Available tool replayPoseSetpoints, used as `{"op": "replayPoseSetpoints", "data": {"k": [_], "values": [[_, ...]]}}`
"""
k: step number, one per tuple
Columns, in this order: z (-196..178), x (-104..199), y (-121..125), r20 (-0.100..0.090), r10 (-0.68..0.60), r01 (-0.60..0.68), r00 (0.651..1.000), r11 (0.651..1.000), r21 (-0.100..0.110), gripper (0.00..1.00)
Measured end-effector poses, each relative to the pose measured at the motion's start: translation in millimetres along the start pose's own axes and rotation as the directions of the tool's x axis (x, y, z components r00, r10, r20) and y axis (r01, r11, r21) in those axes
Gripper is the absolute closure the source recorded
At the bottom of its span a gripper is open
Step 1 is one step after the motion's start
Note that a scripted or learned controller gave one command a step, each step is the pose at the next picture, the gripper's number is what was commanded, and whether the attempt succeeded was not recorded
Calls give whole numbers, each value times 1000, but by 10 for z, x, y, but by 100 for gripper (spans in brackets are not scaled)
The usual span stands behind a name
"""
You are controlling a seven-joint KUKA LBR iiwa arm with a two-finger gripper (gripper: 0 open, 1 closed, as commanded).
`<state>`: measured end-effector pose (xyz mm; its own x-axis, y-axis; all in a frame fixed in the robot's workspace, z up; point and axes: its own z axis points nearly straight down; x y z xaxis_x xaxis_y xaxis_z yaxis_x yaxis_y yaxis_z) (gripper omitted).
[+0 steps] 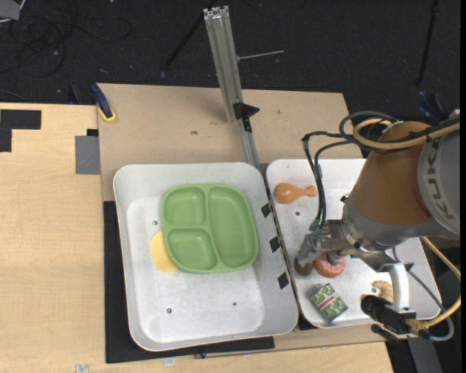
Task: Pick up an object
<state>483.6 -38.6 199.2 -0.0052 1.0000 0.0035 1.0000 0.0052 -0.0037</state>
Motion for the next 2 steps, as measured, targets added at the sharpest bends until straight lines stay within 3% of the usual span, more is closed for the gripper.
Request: {"op": "replayPoseSetpoints", "data": {"k": [1,2], "values": [[-27,578,122,2,-1,1,1000,1000,-1,100],[-53,1146,72,2,0,0,1000,1000,0,100]]}}
